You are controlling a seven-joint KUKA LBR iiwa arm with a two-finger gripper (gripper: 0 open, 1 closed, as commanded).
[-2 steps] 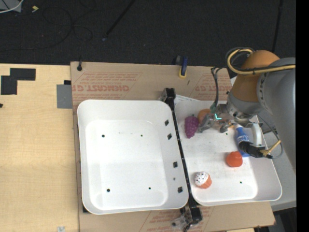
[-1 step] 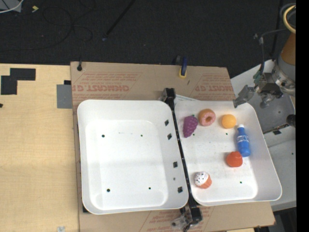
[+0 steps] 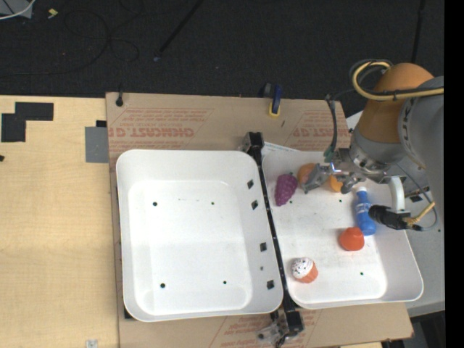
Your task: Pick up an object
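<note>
Two shallow white bins sit side by side on a brown cardboard sheet (image 3: 181, 125) laid over the bench; the left bin (image 3: 145, 172) shows its white floor with a few small dark dots, and a black clip strip (image 3: 262, 216) runs along the seam between the two.

The right bin (image 3: 395, 285) holds the objects; a purple bunch of grapes (image 3: 286, 188) lies near its upper left, close to the seam; an orange item (image 3: 307, 172) sits just right of the grapes, partly covered by the gripper; a blue bottle-shaped object (image 3: 363, 212) lies further right, roughly upright in the view; an orange-red ball (image 3: 351, 239) rests just below and left of the blue piece; a small white and orange object (image 3: 304, 270) lies near the bin's lower left, well apart from the rest.

The grey arm (image 3: 420, 133) with its orange band (image 3: 391, 104) reaches in from the right; its gripper (image 3: 323, 177) hangs low over the upper part of the right bin, beside the orange item and right of the grapes; metal parts overlap there, and I cannot tell whether it is released or clenched, nor whether anything is caught in it.

A blue and yellow clamp (image 3: 274, 100) pins the cardboard's far edge.
</note>
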